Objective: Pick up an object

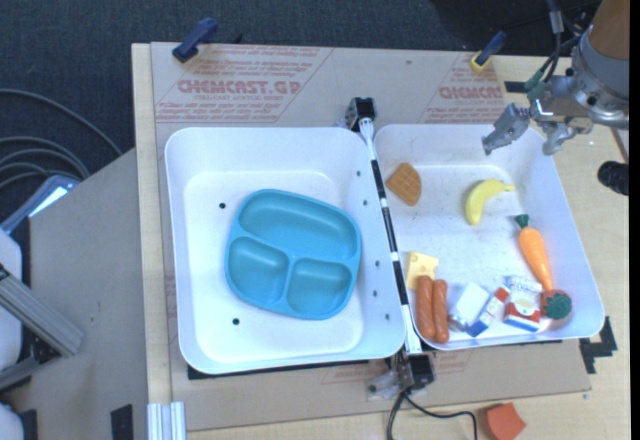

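Note:
My gripper (527, 137) hangs over the far edge of the right bin (578, 228), open, with nothing between its fingers (498, 135). A yellow banana (483, 199) lies just below and to the left of it, apart from the fingers. Further down the bin lie an orange carrot (535, 254), a brown bread piece (404, 183), a cheese wedge (422, 266), two sausages (432, 309), two small cartons (470, 309) (520, 304) and a green broccoli piece (556, 305).
A blue three-part plate (292, 253) lies in the left bin (190, 228). A black divider rail (380, 198) runs between the bins. Clamps sit at the bench's far edge (195, 38) (488, 50). An orange block (503, 420) rests below the right bin.

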`<state>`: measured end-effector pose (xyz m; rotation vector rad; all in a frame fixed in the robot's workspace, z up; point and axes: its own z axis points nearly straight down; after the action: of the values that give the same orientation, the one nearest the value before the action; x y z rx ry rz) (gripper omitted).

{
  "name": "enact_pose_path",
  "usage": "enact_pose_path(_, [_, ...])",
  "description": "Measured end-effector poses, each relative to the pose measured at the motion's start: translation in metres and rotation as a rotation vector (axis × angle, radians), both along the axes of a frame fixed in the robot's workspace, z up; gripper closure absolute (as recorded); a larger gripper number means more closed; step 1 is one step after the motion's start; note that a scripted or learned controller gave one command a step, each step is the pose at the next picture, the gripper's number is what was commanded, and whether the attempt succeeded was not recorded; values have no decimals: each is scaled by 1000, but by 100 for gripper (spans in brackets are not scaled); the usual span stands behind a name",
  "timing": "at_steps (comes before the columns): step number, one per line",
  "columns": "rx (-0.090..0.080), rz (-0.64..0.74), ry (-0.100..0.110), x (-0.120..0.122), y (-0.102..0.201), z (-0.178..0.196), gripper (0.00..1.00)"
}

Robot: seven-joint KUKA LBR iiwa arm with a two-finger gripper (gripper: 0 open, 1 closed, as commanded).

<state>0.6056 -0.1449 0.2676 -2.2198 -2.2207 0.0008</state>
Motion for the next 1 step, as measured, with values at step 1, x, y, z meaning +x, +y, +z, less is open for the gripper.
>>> enact_pose_path(1, [-1, -1, -2, 10, -8, -183, 0])
